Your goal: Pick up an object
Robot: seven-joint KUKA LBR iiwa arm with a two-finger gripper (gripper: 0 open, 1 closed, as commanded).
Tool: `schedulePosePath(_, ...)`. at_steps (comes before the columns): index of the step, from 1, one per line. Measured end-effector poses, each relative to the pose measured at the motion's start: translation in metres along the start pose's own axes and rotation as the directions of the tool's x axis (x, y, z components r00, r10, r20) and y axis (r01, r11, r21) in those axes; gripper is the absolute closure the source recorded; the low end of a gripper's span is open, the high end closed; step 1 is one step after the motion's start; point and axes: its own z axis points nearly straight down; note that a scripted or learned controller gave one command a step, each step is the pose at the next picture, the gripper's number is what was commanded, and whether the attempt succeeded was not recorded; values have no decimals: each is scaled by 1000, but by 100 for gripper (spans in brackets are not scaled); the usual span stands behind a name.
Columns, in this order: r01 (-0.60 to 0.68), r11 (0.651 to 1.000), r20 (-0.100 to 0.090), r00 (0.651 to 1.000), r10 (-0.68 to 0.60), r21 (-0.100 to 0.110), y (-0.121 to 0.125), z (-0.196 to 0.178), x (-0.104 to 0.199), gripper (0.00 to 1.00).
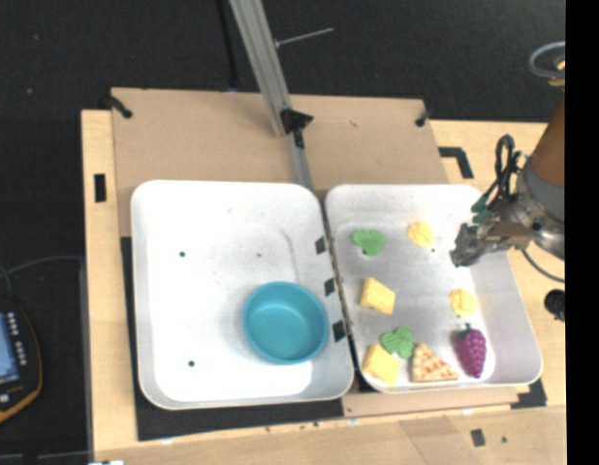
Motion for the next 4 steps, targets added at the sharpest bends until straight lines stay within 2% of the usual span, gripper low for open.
schedulePosePath(2, 3, 1000, -3, 1000, -3, 9, 26, 30, 114, 100)
schedulePosePath(3, 1, 1000, -2, 1000, -1, 11, 40, 48, 162, 100)
schedulePosePath(4, 4, 1000, -4, 1000, -4, 7, 50, 39, 213, 100)
